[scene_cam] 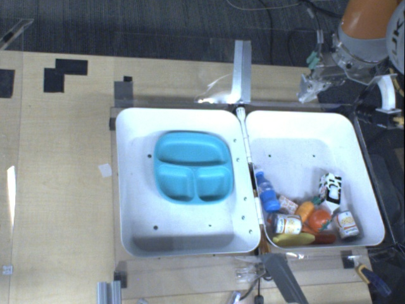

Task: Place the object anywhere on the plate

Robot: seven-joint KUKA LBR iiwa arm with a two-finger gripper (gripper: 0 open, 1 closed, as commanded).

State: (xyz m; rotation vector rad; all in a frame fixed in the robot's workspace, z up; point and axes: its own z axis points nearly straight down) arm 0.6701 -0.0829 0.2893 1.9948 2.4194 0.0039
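A light blue plate (193, 166) with three compartments lies in the middle of the left bin (136, 189). Nothing rests on it. Several small items are piled in the near part of the right bin (304, 138): a blue bottle (266, 192), a small can (288, 225), a yellow banana-like piece (293, 238), an orange piece (305, 209), a red piece (319, 220), a black-and-white carton (330, 189) and a little jar (347, 224). My gripper (313, 86) hangs above the far rim of the right bin, well away from the pile and the plate. I see nothing in it.
A metal post (242, 68) stands at the far end of the divider between the bins. Cables (266, 8) trail over the dark floor behind. The arm's orange band (370, 8) fills the top right corner.
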